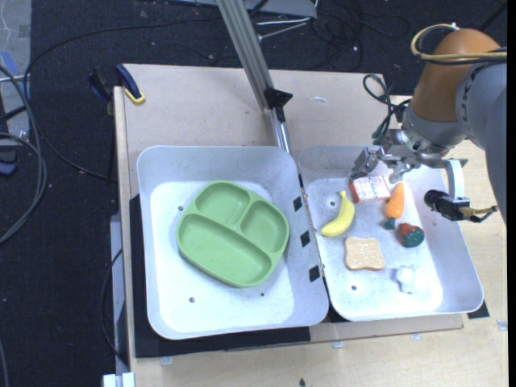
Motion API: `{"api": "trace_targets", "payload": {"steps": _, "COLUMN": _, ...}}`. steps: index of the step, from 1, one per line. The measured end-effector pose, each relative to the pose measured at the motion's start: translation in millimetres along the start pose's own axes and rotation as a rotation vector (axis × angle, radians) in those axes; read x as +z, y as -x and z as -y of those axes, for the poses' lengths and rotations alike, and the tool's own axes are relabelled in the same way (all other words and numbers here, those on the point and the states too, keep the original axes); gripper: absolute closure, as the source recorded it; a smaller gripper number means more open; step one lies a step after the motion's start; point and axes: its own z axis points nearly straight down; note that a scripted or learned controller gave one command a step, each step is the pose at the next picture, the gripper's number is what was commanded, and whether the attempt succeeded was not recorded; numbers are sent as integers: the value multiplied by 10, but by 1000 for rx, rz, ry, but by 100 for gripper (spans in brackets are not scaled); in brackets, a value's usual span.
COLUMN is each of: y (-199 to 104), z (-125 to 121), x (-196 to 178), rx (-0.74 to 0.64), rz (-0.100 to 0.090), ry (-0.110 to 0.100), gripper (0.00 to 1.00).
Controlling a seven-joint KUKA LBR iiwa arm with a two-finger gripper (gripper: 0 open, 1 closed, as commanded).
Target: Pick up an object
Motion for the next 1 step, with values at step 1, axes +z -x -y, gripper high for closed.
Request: {"api": "trace_targets", "payload": {"steps": 1, "y": 15, "z": -21, "x": 480, "rx": -1, "rz": 5, "ry": 9, "gripper": 0}}
